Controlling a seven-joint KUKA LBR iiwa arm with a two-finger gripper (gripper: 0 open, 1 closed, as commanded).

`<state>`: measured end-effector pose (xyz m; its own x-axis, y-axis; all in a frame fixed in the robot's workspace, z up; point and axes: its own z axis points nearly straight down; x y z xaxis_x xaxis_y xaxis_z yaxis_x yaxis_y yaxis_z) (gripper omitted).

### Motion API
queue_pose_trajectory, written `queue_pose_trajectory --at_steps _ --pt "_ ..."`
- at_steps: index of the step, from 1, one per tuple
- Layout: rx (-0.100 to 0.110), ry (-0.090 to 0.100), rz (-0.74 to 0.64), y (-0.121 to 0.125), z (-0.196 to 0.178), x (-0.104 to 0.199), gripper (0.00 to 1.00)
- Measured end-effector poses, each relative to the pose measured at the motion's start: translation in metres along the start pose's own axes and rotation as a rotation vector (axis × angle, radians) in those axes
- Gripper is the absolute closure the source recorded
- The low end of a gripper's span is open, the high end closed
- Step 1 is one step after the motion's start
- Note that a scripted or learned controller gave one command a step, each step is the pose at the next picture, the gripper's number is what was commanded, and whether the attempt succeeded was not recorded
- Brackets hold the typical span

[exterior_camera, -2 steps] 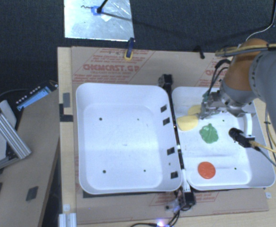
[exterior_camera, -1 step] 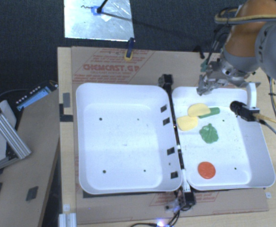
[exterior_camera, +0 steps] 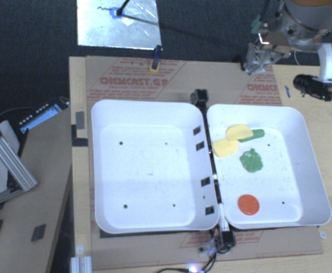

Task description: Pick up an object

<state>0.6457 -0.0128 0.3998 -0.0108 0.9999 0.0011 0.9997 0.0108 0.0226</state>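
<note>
The gripper (exterior_camera: 258,61) hangs above the far edge of the bench, beyond the right bin (exterior_camera: 308,152) and well apart from anything in it; whether it is spread or pressed together I cannot tell from this angle.

All the candidates lie in the right bin. Toward its far left are two pale yellow flat pieces (exterior_camera: 232,140), overlapping or at least touching, with a short green stick (exterior_camera: 255,133) lying against the farther one. Just near of them sits a ruffled green piece (exterior_camera: 250,160) (it looks like a toy lettuce leaf). Nearer still, apart from the rest, is an orange-red disc (exterior_camera: 248,204).

These look like small toy foods, so probably light, rigid plastic and not fragile, though likely smooth and a little slippery. The flat yellow pieces offer little to pinch from above. The orange-red disc seems the easiest target: it stands alone, so the pincer could straddle it across its width without nudging neighbours. The left bin (exterior_camera: 106,169) holds no loose pieces.
</note>
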Motion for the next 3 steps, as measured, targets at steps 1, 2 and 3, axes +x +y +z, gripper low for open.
queue_pose_trajectory --at_steps 1,2,3 --pt "0.013 0.003 -0.002 -0.031 -0.063 0.074 1.0" --pt "0.018 0.0 0.003 -0.028 -0.075 0.107 1.0" --pt "0.018 0.0 0.004 -0.025 -0.09 0.141 1.0"
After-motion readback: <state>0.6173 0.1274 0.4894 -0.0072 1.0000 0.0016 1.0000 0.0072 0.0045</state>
